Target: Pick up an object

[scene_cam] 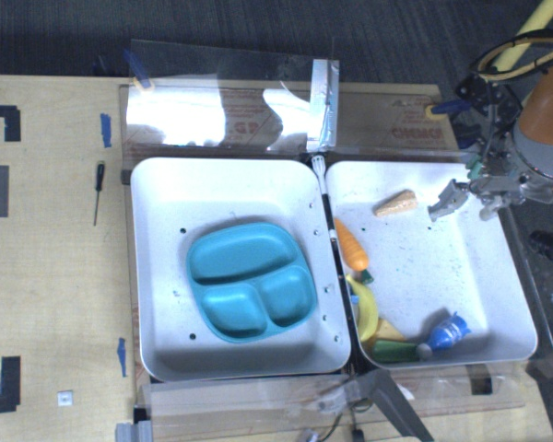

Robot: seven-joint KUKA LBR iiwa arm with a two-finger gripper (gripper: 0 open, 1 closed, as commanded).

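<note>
Two faint, unreadable red cardboard (387,122) prints; end effector (465,201) apparently spread wide, empty.

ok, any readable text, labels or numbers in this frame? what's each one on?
None can be read.
Reddish print on the brown board behind the two bins: too blurred to read.
More reddish print on that board behind the clear plastic sheet: washed out by glare.
The blue divided plate, toy carrot, banana and blue bottle: no print visible.

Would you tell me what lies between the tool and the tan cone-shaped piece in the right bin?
Only bare white bin floor shows between the tool and the tan cone in the camera view.
</note>
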